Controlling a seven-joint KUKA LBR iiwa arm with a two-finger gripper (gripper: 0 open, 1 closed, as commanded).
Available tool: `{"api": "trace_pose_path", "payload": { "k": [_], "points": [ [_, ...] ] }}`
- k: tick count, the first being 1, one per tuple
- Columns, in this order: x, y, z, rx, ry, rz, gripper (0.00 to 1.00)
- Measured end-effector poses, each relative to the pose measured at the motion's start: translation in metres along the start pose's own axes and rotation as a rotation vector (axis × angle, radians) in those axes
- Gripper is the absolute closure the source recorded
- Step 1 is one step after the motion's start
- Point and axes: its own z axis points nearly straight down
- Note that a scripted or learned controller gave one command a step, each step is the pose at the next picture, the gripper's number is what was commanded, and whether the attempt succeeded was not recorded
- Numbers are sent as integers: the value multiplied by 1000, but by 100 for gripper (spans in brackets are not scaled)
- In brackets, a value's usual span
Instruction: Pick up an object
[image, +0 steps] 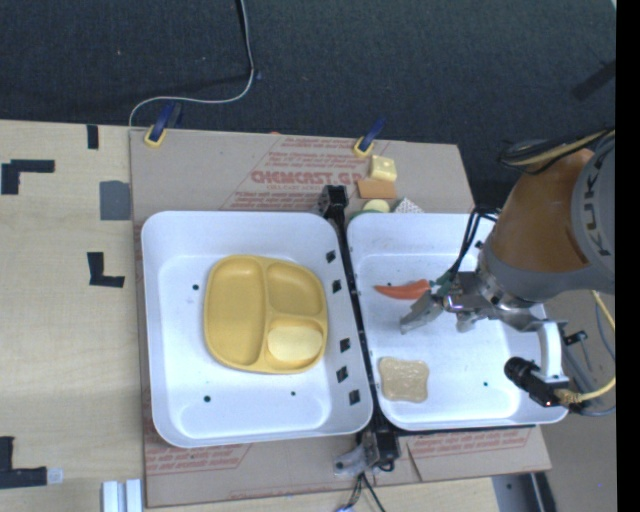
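Orange-red and slender, a chilli-shaped toy (401, 290) is lying on the floor of the right bin (440, 415), toward its far-left part, with its long axis running left to right. The gripper (432, 302) is hanging low just beside the toy's right tip, one grey finger (418, 315) slanting down to the near left; the toy is sitting to the left of the tool and slightly farther away. The jaws are looking parted, with nothing between them, and whether the far finger is touching the toy's tip is unclear. A tan flat piece (404, 379) is resting nearer in the same bin, well apart from the tool. A yellow divided plate (265, 312) is sitting in the left bin (160, 300). A short shift left would likely be putting the fingers astride the toy.
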Motion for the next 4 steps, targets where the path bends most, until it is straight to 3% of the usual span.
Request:
{"api": "trace_pose_path", "payload": {
  "k": [1,2,3,4],
  "points": [
    [-30,44,56,1,-1,1,0],
    [-19,95,106,-3,0,-2,0],
    [-25,139,103,-5,-1,-1,0],
    [-31,166,104,2,1,-1,0]
  ]
}}
